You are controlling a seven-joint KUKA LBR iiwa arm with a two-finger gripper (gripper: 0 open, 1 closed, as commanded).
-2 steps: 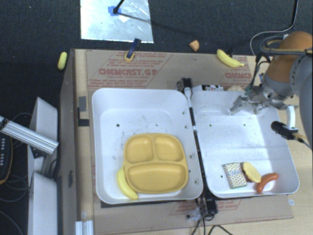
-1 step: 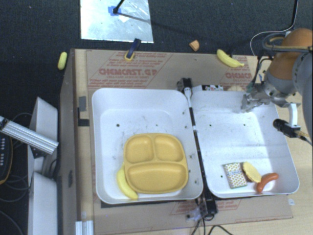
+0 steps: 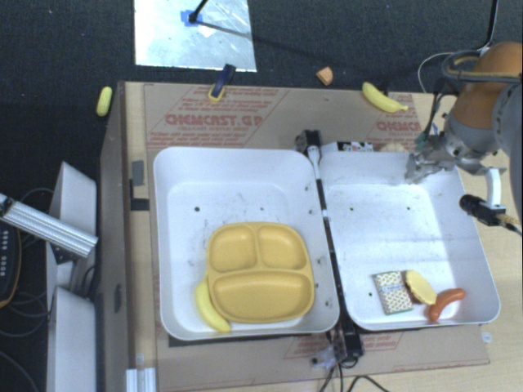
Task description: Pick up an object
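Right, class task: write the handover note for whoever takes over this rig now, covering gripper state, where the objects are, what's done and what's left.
Gripper: at the far right corner of the right bin, nothing seen in it.
Right bin, near corner: patterned block, yellow slice, sausage.
Left bin: yellow divided plate, banana at its near-left edge.
Done: no pick yet.
Left: pick up an object.

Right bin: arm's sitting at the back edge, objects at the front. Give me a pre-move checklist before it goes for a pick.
1. Targets present: patterned packet, yellow piece and sausage lie in the right bin front corner: ok.
2. Targets separated: the three touch or overlap: not ok.
3. Gripper over a target: at the bin's back edge, far from them: not ok.
4. Path between: bare bin floor: ok.
5. Finger state: cannot tell.
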